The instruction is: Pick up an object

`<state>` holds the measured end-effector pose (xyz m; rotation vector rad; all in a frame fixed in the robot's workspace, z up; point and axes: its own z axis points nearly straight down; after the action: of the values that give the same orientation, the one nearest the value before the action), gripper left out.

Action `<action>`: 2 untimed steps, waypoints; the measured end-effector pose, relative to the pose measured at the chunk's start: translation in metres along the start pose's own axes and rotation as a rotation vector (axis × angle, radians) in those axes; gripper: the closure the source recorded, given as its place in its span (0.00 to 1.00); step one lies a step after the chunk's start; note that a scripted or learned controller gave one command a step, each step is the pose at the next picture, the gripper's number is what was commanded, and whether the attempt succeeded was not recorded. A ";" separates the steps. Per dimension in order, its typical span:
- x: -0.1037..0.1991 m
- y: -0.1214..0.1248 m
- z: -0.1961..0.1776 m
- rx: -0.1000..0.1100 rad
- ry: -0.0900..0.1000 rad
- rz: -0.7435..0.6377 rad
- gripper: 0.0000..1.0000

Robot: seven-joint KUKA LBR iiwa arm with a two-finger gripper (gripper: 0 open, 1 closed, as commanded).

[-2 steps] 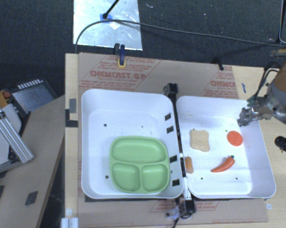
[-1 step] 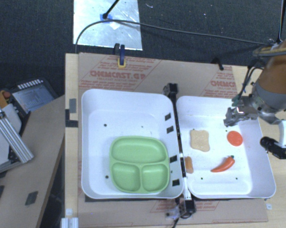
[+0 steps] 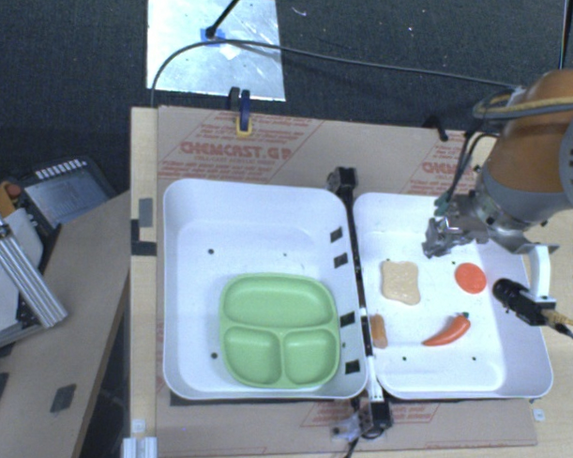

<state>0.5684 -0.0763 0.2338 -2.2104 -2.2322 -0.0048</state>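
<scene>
In the right bin (image 3: pixel 507 372) lie a tan bread-like piece (image 3: pixel 401 281), a round orange-red slice (image 3: pixel 470 277), a red chili pepper with a green stem (image 3: pixel 447 331) and a small brown sausage-like piece (image 3: pixel 379 330) by the divider. My gripper (image 3: pixel 440 240) hangs over the bin's back part, just behind and to the right of the tan piece and left of the round slice. Nothing shows between its fingers.
The left bin (image 3: pixel 191 267) holds a green three-compartment plate (image 3: pixel 279 328). A black clamp (image 3: pixel 343 181) sits at the back where the bins meet. A black cylindrical part (image 3: pixel 520 302) juts over the right bin's right side. Cables run across the back.
</scene>
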 end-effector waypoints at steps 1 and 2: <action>0.053 -0.014 -0.008 0.001 0.000 0.000 1.00; 0.116 -0.026 -0.005 0.002 0.000 -0.001 1.00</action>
<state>0.5411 0.0398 0.2391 -2.2082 -2.2324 -0.0024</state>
